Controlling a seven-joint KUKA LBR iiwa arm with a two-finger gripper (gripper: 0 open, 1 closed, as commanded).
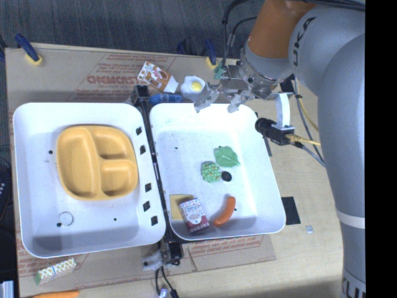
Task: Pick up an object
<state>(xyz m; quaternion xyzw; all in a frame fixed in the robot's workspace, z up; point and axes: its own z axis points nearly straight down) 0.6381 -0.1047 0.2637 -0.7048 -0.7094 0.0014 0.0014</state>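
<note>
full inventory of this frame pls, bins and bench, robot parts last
White bins: 2, white, side by side on the bench.
Divided tray: 1, yellow, in the left bin.
Leafy toy: 1, green, middle of the right bin.
Bumpy round toy: 1, green, just left of and below the leafy toy.
Small dark item: 1, black, beside the bumpy toy.
Sausage toy: 1, orange-red, right bin near edge.
Small box: 1, red and white, right bin near edge.
Fried egg toy: 1, white and yellow, on the bench behind the bins.
Small carton: 1, orange and white, behind the bins.
Arm: 1, grey with orange band, right.
Tool: 1, metallic, fingers apart, over the right bin's far edge.
</note>
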